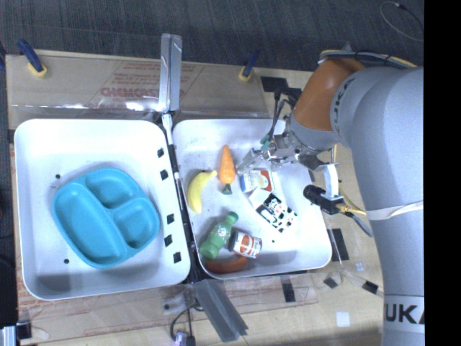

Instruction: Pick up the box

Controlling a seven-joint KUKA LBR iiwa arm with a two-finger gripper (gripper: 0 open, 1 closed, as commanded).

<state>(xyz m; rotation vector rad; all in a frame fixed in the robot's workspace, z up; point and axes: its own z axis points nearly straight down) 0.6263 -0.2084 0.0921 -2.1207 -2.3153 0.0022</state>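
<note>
A small white box with black patches (276, 213) lies in the right bin (310, 254), right of its middle. Just up and left of it sits a white carton with blue and red print (256, 182). My gripper (259, 160) hangs low over the right bin, directly above the upper end of that carton and right of an orange carrot (227, 165). Whether it touches the carton is unclear. The patched box lies apart from the gripper, lower and to the right.
In the right bin also lie a yellow banana (198, 190), a green bottle (217, 236), a red-labelled can (246, 245) and a reddish-brown item (229, 265) at the front wall. The left bin (36, 265) holds a blue divided plate (106, 216).
</note>
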